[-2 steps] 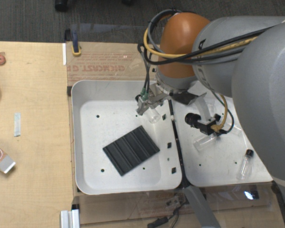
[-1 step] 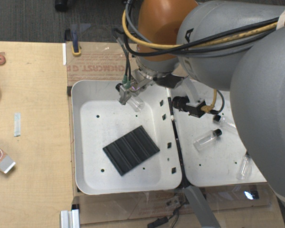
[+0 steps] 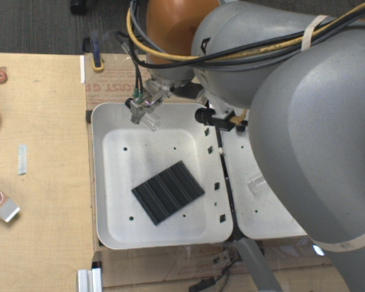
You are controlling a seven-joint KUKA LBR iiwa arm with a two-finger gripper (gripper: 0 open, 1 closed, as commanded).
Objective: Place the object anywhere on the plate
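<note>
My pincer [image 3: 143, 111] hangs over the far left corner of the left bin [image 3: 109, 224], just inside its rim, with the orange band [image 3: 173, 17] of my arm above it and yellow and black cables [image 3: 134, 35] looping beside. Whether the pincer is spread or pressed together I cannot tell; its tips are small and blurred against the white floor, and nothing can be made out between them. The dark ribbed plate [image 3: 168, 192] lies flat and turned at a slant in the middle of the left bin, well apart from my pincer, with bare white floor on all its sides. The widest open floor lies between the plate and the bin's far wall. The right bin [image 3: 255, 218] sits against the left one, their rims meeting along a dark seam; my grey arm [image 3: 304, 132] covers most of it. To the left, the wooden surface [image 3: 42, 132] carries a small grey strip [image 3: 22, 160] and a red-and-white packet [image 3: 0, 203] near the edge.
</note>
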